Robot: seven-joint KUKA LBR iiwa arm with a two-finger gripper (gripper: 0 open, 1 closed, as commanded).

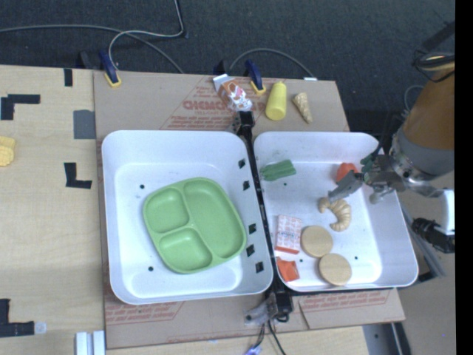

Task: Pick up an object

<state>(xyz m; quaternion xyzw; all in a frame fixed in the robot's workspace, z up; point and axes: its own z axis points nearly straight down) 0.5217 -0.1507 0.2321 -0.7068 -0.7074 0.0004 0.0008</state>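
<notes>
Both white bins (118, 198) look like smooth, faintly glossy plastic. The green divided plate (194, 224) at center left is matt plastic. Beneath them lies printed brown cardboard (148, 102), on a pale wood-grain surface (37, 220).

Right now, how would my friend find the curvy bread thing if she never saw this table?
Look in the right bin, the one without the green tray. Near its middle, just beyond the two round tan cookies, lies the croissant. It is the sole curved, crescent-shaped piece; its neighbours are flat discs, a red-and-white packet and a green block.
</notes>
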